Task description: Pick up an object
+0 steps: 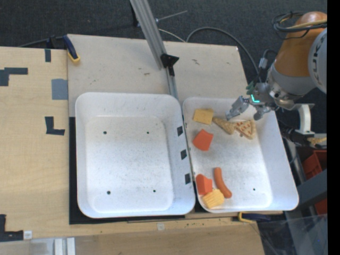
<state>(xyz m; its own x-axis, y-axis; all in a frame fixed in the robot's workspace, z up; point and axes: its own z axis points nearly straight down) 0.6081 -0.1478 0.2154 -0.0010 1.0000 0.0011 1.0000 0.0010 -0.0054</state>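
Grey gripper [243, 109] fingers spread, holding nothing, just above pizza slice [237, 127], right bin [276, 158]

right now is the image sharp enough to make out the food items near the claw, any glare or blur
In the camera view the light is even and soft, with no strong glare on the right bin; the claw looks slightly blurred and small, but the pizza slice beside it and the orange block read clearly, with only faint shadows.

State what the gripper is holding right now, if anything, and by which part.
Nothing is seen between its fingers. The gripper hangs open above the pizza slice at the right bin's far end.
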